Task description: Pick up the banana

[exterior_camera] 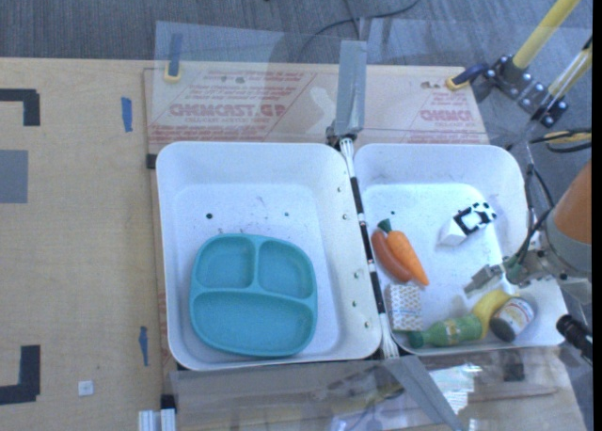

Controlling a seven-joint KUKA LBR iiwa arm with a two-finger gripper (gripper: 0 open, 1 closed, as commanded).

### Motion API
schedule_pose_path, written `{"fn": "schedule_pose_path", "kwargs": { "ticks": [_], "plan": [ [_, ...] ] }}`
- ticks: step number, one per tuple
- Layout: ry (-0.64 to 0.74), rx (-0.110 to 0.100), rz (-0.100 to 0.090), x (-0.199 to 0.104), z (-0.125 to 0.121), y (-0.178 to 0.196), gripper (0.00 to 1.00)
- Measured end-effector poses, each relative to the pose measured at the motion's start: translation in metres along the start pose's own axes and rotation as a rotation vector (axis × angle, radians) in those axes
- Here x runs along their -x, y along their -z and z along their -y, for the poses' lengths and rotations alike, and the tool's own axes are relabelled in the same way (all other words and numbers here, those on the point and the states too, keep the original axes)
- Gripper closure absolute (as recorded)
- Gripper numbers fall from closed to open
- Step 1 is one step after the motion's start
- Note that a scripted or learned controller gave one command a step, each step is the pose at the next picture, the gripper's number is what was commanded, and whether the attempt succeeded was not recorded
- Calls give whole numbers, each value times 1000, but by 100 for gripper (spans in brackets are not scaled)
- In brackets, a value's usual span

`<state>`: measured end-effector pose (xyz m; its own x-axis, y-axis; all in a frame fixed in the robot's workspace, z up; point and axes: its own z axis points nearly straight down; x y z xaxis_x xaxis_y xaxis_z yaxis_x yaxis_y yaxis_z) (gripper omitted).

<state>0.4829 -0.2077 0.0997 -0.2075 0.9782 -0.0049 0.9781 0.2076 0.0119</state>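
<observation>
**Banana tucked in the right bin's corner**

The banana (490, 305) sits low in the right bin (428, 167), between a green bottle (449, 332) and a small jar (513, 318). The gripper (494, 276) hangs just above it; can't tell if the fingers are released or clenched.

The pale wooden surface (75, 260) carries two shallow white bins side by side, the left bin (174, 170) and right bin (508, 167). Black tape marks (26, 104) and blue tape strips (126, 114) lie on its left part.
</observation>
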Motion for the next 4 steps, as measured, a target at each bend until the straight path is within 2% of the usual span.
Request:
{"fn": "schedule_pose_path", "kwargs": {
  "ticks": [1,2,3,4],
  "plan": [
    [-255,-5,0,-13,-1,-11,0],
    [-259,0,1,-11,-2,-1,100],
    [-350,-12,-2,1,-14,8,100],
    [-350,-12,-2,1,-14,8,0]
  ]
}}
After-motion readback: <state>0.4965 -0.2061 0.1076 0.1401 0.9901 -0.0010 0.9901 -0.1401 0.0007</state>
